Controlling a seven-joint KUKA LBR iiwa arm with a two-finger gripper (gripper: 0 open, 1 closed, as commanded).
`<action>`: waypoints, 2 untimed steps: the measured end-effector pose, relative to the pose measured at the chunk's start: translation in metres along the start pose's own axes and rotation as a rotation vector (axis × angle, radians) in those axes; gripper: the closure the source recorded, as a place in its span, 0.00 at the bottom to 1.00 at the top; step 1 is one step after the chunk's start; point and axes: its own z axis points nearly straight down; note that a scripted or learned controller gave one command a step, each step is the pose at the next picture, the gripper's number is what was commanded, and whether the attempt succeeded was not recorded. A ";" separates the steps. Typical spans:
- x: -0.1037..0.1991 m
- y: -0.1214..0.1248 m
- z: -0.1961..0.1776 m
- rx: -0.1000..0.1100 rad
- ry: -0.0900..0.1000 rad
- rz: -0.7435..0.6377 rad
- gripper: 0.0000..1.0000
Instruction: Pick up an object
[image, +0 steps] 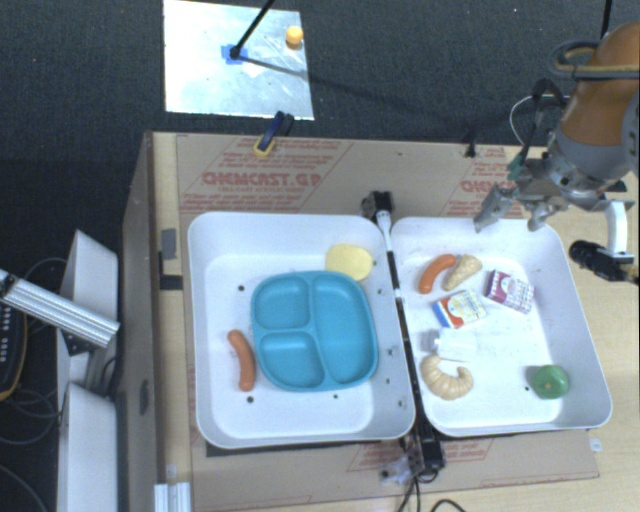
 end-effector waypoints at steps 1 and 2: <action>0.044 0.016 0.067 0.002 0.002 -0.002 0.00; 0.044 0.010 0.145 0.000 0.000 0.000 0.00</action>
